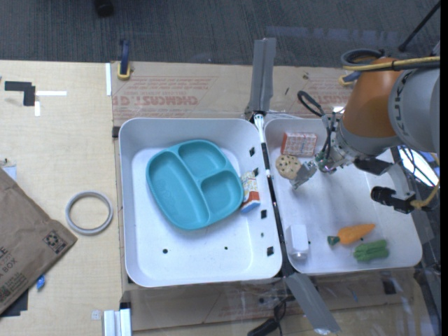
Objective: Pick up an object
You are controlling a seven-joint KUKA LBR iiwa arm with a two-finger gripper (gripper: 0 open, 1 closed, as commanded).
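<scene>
My arm (392,103) comes in from three o'clock, grey with its orange band, and bends down over the right bin (392,257). My gripper (305,176) hangs low in that bin's upper left part, at about ten o'clock from the bin's middle. Whether it is clenched or released I cannot tell from this slant.

Just at nine o'clock of my gripper lies a round cookie (287,164), close beside the tip, perhaps touching; I cannot tell which. At twelve o'clock of the cookie, against the bin's far wall, stands a small red-and-white box (299,144). Toward five o'clock from my gripper, well apart, lie a toy carrot (353,233) and, just below it at six o'clock, a green vegetable toy (371,250). A small white block (299,238) sits near the bin's near left corner.

The left bin (140,257) holds a teal divided plate (194,183), tilted with its long side running from ten to four o'clock. At its three o'clock edge, touching it, lies a small packet with a red and blue end (250,192).

On the bench at nine o'clock of the left bin lies a roll of tape (89,211), and a brown cardboard box (28,236) sits at the view's lower left.
</scene>
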